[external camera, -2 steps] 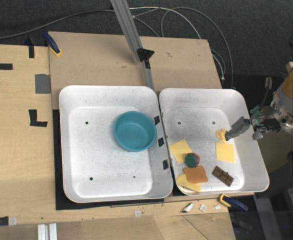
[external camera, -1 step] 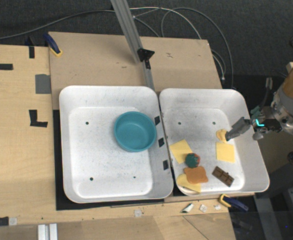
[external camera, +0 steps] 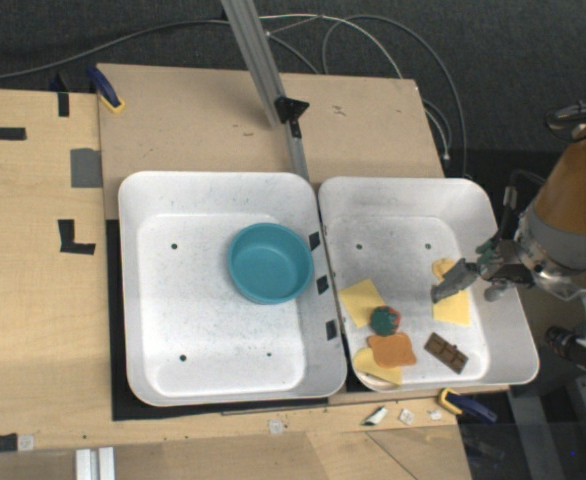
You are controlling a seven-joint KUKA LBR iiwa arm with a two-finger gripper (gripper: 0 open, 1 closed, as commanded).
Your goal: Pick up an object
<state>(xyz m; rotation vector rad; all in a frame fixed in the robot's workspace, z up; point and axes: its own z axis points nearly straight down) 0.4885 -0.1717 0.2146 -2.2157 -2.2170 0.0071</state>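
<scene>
Resting on a pale wooden bench (external camera: 33, 268) over dark carpet, two shallow white bins sit side by side; cables trail behind. The left bin (external camera: 153, 268) holds one teal round bowl (external camera: 269, 262). The right bin (external camera: 413, 203) holds six small pieces. The two-finger gripper (external camera: 451, 284) hangs over a yellow flat wedge (external camera: 454, 308), just beside it; finger state cannot be told.
</scene>
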